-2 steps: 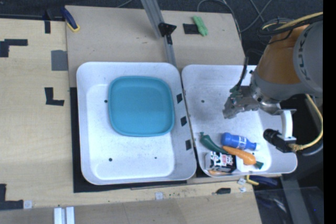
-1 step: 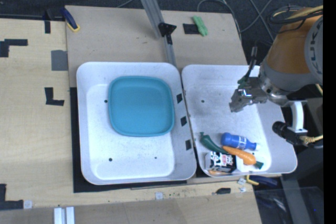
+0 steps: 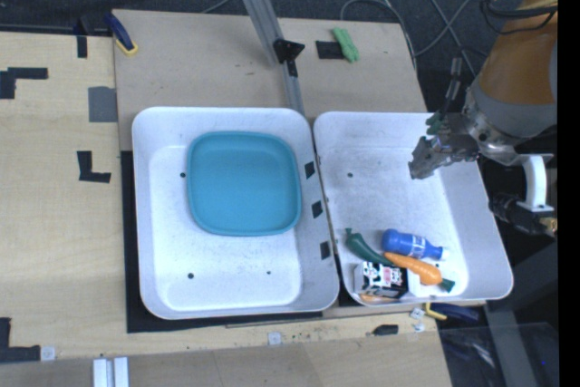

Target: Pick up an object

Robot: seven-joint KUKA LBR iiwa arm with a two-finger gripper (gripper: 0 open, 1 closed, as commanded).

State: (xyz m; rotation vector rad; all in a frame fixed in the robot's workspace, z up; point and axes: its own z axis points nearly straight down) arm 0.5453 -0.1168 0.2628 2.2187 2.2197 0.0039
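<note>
While over the right bin (image 3: 471, 195), gripper (image 3: 424, 160) jaw state indiscernible; blue bottle (image 3: 410, 244) apart.

The arm (image 3: 512, 77) was bulky and rounded, with an orange band above a grey wrist section. Black cables looped over its top. Its gripper (image 3: 426, 160) was a dark grey metal cluster, and a white bracket sat below the wrist.

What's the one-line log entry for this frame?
gripper: above right bin, upper right | holding: nothing visible | blue bottle, orange carrot: bin's near corner | left bin: teal plate
</note>
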